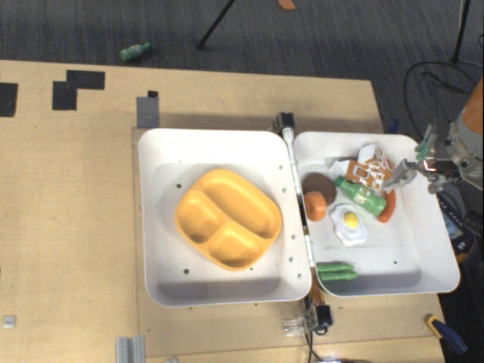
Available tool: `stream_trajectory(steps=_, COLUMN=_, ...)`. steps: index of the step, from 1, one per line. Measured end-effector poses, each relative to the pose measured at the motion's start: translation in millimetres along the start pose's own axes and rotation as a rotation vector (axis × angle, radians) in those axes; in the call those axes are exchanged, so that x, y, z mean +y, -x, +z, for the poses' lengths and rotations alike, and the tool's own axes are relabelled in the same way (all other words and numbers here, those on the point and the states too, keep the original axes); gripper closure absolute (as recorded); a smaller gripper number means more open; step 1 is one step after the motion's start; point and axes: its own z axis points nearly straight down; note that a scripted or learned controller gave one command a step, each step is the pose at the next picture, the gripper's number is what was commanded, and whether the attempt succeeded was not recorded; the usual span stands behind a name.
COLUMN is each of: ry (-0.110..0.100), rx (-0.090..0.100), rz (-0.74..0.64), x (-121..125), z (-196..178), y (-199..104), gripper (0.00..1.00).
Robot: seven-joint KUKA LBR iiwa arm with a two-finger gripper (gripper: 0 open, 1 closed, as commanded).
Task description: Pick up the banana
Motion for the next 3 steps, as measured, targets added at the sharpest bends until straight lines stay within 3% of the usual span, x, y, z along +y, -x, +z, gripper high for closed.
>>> stream_trajectory(steps=1, ry=0.001, rx=-0.001, rz=-0.462, x=-53, z=-40, y=2, gripper=0.0)
stream_trajectory(steps=2, ry=0.002, rx=0.0, rz=-0.285, x=70, z=-49, y=-41, gripper=0.0)
stream_trajectory(steps=3, ry=0.002, rx=-0.001, rz=-0.367, x=1, z=-74, y=-32, gripper=0.0)
